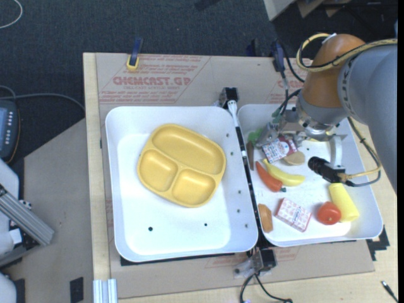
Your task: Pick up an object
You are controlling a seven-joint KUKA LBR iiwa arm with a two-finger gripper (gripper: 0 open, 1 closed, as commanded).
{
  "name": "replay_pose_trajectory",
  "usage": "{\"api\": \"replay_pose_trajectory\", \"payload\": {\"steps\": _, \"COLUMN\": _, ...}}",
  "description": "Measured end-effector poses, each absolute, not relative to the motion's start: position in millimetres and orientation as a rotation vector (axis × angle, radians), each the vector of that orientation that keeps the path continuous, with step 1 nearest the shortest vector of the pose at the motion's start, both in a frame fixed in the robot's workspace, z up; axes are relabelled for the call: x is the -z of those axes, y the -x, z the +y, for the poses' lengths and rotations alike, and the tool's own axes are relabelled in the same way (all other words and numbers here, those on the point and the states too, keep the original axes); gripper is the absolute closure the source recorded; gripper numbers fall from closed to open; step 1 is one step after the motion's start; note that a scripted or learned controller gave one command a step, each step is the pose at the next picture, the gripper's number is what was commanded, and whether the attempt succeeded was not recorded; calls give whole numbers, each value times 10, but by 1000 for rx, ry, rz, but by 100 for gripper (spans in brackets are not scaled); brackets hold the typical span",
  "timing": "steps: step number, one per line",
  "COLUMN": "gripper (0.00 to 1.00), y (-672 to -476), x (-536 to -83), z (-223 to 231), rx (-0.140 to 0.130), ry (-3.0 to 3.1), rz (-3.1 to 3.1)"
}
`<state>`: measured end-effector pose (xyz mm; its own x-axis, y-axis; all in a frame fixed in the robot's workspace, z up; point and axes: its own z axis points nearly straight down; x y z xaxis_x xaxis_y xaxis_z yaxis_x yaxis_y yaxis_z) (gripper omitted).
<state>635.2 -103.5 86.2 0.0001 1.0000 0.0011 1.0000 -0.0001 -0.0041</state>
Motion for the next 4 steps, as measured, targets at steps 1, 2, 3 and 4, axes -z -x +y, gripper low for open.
{"api": "replay_pose_trajectory", "payload": {"steps": 1, "gripper": 100, "y": -6366, "x": -1000, "z": -1038, "rx": 2, "ry": 2223, "rz": -2222}}
{"api": "replay_pose_trajectory", "payload": {"steps": 2, "gripper": 100, "y": -6401, "x": -1604, "z": -1116, "rx": 4, "ry": 2226, "rz": -2224}}
{"api": "replay_pose_trajectory", "payload": {"steps": 3, "gripper": 100, "y": -6415, "x": -2250, "z": -1099, "rx": 6, "ry": 2225, "rz": -2227}}
{"api": "replay_pose_trajectory", "payload": {"steps": 4, "gripper": 100, "y": -6421, "x": -2252, "z": -1097, "rx": 3, "ry": 2223, "rz": -2224}}
